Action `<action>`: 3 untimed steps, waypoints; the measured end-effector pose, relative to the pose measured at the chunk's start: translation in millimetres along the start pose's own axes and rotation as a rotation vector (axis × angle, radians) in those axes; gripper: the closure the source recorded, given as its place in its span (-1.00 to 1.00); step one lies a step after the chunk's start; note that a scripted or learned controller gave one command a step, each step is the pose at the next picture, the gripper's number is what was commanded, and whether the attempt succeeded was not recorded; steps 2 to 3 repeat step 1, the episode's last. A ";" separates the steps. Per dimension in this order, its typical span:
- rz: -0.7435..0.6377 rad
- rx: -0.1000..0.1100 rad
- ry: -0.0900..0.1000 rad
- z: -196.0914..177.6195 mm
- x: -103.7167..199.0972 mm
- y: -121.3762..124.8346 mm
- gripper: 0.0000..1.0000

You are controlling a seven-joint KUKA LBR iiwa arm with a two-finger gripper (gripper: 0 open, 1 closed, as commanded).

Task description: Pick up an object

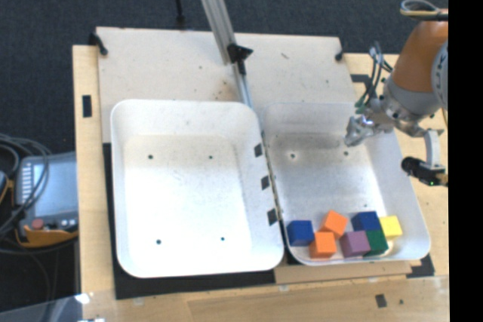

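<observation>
**A:** What sits nearest the camera?

**B:** A cluster of small blocks packed along the near edge of the right bin. From the left: a blue block, an orange block with a second orange block just behind it, a purple block, a green block, a dark blue block and a yellow block at the right end. They are bunched together, several touching.

**A:** And the left bin?

**B:** It lies beside the right one, their inner walls meeting near three dark clips along the seam.

**A:** Where is the arm?

**B:** It reaches in from the right, farther back. The orange band stands high above the bench edge, the grey wrist bends below it, and the gripper points down and to the left over the far right part of the right bin, well apart from the blocks.

**A:** Is it holding anything?

**B:** Nothing shows at its tip. How far the tool is spread cannot be told; it is too small and blurred.

**A:** Beyond that?

**B:** A slanted metal rail rises from the back of the bench toward the top.
</observation>
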State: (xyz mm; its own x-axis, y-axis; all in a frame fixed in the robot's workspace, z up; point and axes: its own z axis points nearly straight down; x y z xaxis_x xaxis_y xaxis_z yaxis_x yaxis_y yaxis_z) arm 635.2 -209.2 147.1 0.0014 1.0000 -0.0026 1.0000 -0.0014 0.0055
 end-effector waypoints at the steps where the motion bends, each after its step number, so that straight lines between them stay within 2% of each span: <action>1: -0.004 -0.001 0.000 -46.6 -5.8 6.3 1.00; 3: -0.004 -0.001 0.000 -46.6 -5.8 6.3 1.00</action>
